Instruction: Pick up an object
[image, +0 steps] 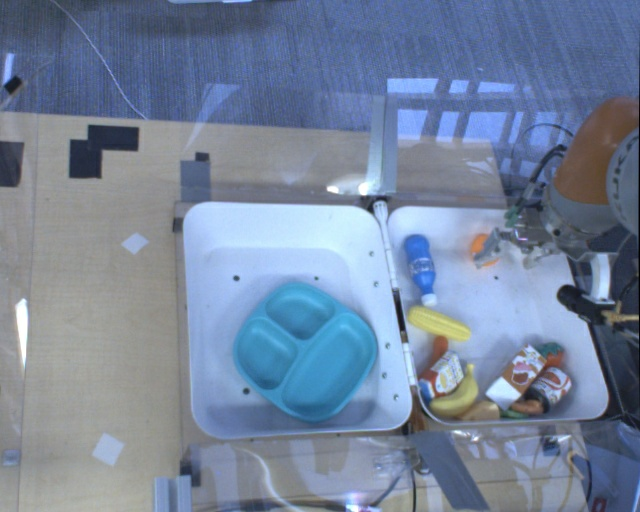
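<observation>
Since the gripper (500, 240) sits at the right bin's (600, 405) far edge with a small orange piece (483, 246) by its tips, I can't tell the finger state. Looks light, rigid plastic; I'd pinch it mid-body.

the scene was evenly and brightly lit from above, with a cool bluish cast. glare flared off the clear panels (455, 115) behind the bins and at the metal divider (378, 165). the divided plate (305, 350) cast a soft shadow. focus was fair, slightly soft overall.
</observation>
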